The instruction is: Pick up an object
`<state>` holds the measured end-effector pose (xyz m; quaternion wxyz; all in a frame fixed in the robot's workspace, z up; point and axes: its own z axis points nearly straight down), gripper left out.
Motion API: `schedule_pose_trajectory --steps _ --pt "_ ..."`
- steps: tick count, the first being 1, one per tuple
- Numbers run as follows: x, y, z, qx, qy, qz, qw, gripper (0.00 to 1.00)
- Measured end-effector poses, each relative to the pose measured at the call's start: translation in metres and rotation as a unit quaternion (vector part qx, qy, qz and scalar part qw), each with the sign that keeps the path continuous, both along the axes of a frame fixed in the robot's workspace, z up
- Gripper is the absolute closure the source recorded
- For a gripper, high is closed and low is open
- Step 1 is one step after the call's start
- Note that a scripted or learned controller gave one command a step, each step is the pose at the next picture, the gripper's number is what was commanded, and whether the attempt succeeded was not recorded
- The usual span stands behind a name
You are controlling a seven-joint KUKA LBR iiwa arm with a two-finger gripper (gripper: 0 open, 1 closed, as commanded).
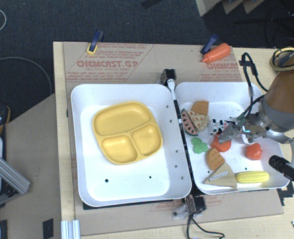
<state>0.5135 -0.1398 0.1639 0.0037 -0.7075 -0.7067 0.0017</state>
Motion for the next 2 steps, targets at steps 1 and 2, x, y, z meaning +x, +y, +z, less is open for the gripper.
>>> schedule_pose_trajectory --steps 1,2 --pt "-0.003 -0.003 -0.044 -0.0001 0.000 0.000 1.0000 0.00" --pt "-0.001 -0.001 -0.077 0.0018 -0.005 0.001 1.0000 0.00"
